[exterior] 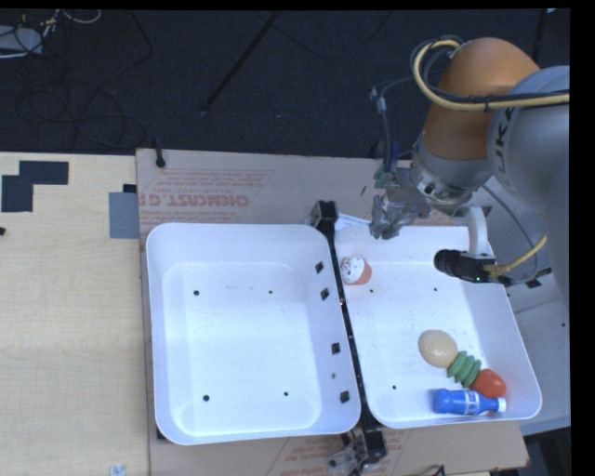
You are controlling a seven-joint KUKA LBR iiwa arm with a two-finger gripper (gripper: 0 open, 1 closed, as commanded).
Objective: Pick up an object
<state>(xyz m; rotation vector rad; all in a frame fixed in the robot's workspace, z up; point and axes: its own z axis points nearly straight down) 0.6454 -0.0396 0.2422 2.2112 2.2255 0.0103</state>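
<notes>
This place looks like a robot laboratory. A grey arm (521, 121) with an orange band stands at a bench (65, 307) of light wood. On a sheet of brown cardboard (242, 186) two shallow white bins (158, 279) lie side by side. Black cables (56, 23) lie on the dark floor behind, and dark tape marks (37, 181) are stuck on the bench.

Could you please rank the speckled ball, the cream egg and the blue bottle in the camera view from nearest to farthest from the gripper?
From the gripper:
1. Speckled ball, right bin's upper left, just below it.
2. Cream egg, lower right area.
3. Blue bottle, by the bottom rim.
</notes>
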